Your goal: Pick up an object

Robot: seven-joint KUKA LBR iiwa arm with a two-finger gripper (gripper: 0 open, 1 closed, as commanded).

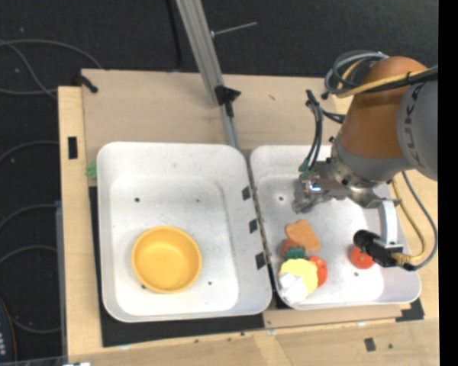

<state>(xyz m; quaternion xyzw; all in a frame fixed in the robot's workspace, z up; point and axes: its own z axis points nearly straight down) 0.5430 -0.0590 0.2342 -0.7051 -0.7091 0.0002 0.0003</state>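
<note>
Bench point(160, 113) carries two white bins side by side. Left bin point(175, 174) has one yellow bowl point(166, 259) sitting upright near its front, well apart from any action. Right bin point(275, 166) is where the pickable stuff is, bunched in the front corner against the divider: tan bread-like piece point(303, 235), below it a yellow and white lump point(298, 277) touching small red and green bits point(293, 250). A red piece point(360, 258) lies apart toward the right wall.

Arm point(382, 120) leans in from the right, wrist over the right bin. Gripper point(308, 193) hangs just behind the tan piece, nothing seen between its fingers; can't tell if clenched or released, too blurred. My read: it's lining up over the pile, grasp not yet made. The tan piece looks the nearest target.
</note>
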